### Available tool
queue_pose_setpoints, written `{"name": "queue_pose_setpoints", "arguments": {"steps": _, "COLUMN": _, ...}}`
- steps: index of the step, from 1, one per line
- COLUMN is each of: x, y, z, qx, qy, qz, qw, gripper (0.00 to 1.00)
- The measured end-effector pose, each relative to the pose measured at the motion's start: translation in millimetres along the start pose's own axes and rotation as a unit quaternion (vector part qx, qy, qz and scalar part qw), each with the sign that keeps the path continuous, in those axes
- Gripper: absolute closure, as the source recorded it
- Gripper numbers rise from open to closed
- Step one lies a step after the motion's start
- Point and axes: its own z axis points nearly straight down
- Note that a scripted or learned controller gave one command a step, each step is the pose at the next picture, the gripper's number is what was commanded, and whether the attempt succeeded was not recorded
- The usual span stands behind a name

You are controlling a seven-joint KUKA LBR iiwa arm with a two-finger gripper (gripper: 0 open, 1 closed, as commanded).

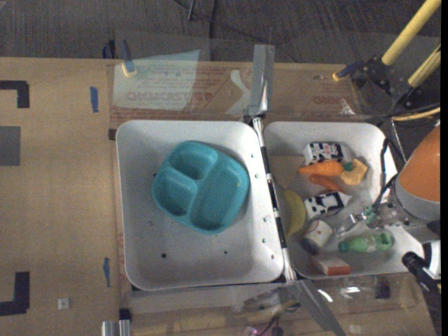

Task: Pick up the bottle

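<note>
Two white bins sit side by side on the bench. The left bin (pixel 140 257) holds a teal tray (pixel 201 186) with three sections. The tray lies flat near the middle of that bin.

The right bin (pixel 294 135) holds many small things. The bottle (pixel 365 243) is green and lies on its side near the front right part of this bin. Just to its left sits a small white cup (pixel 317 234), tipped over. Near the front wall lies a little box with a red top (pixel 332 265). A yellow banana (pixel 295 212) lies by the left wall of the bin. Two black and white cartons are here too: one carton at the back (pixel 321 151) and one carton in the middle (pixel 327 203). Between them lie an orange carrot (pixel 323 169) and a yellow piece (pixel 355 171) that touches it.

The arm (pixel 425 173) comes in from the right, with its orange band over the right edge of the bin. The gripper (pixel 371 215) hangs just above the bottle. It looks small and shiny, and I cannot tell if it is open or closed. I cannot see the bottle between its tips.
</note>
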Motion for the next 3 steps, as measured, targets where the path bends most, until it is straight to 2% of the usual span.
{"name": "queue_pose_setpoints", "arguments": {"steps": 1, "x": -0.5, "y": -0.9, "z": -6.4, "qx": 0.002, "qy": 0.001, "qz": 0.002, "qw": 1.0, "gripper": 1.0}}
{"name": "queue_pose_setpoints", "arguments": {"steps": 2, "x": -0.5, "y": -0.9, "z": -6.4, "qx": 0.002, "qy": 0.001, "qz": 0.002, "qw": 1.0, "gripper": 0.0}}
{"name": "queue_pose_setpoints", "arguments": {"steps": 3, "x": -1.0, "y": -1.8, "z": -12.8, "qx": 0.004, "qy": 0.002, "qz": 0.003, "qw": 1.0, "gripper": 1.0}}
